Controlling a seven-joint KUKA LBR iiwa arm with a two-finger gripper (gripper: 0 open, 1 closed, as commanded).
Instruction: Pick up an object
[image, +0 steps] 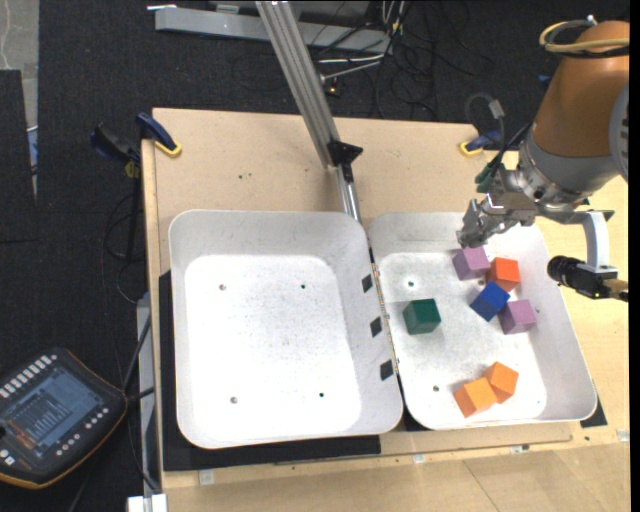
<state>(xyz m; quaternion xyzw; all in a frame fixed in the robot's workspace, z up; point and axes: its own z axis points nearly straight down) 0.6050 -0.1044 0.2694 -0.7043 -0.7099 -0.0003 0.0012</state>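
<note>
My gripper (478, 232) hangs over the far part of the right bin (560, 395), just above a purple cube (469, 263). Nothing shows between its fingers. Close by lie an orange cube (506, 271), a blue cube (490, 300) and a second purple cube (518, 316). A green cube (422, 316) sits alone toward the bin's left side. Two orange cubes (475, 396) (503, 380) rest together near the front edge.
The left bin (190, 300) lies beside the right one on the wooden bench. A metal pole (305, 85) slants in from the top to the gap between the bins. Clamps (150, 130) hold the bench's far corners. A teach pendant (50, 415) lies at lower left.
</note>
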